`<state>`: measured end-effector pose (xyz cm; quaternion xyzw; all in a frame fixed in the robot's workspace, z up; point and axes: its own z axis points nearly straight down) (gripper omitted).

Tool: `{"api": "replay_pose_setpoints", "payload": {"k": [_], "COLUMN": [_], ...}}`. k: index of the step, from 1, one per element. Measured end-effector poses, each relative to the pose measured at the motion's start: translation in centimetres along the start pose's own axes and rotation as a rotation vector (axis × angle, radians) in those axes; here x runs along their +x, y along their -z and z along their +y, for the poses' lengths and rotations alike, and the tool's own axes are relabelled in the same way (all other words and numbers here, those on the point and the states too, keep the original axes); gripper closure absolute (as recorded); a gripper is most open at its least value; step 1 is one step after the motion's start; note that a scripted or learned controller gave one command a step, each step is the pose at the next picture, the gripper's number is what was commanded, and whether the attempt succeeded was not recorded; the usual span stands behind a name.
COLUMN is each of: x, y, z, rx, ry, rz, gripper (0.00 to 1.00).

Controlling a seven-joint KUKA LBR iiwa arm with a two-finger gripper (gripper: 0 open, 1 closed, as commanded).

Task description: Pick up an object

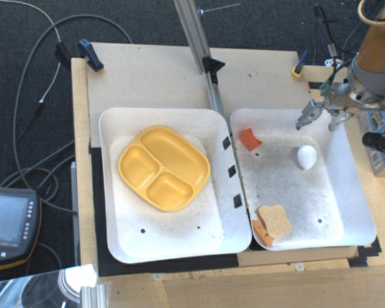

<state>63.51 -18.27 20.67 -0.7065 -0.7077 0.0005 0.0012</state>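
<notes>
Gripper point(321, 118) hangs over the R bin's point(346, 191) upper rim, approx 1 o'clock of that bin — fingers spread apart, nothing betw. them. In the R bin: white egg-shaped obj point(307, 156) just below the gripper at its 7 o'clock, not touching; small red block point(248, 138) at 10 o'clock near the divider; tan sponge-like piece point(275, 221) on an orange piece point(262, 233) at 7 o'clock by the lower-L corner. L bin point(115, 236) holds a yellow 3-compartment plate point(164, 167), roughly centre — well apart from the gripper.
</notes>
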Motion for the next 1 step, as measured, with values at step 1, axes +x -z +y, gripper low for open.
{"api": "replay_pose_setpoints", "payload": {"k": [1], "x": [-3.03], "y": [-8.11], "z": [-5.8], "rx": [0.01], "ry": [-0.007], "rz": [0.002], "gripper": [0.0]}}
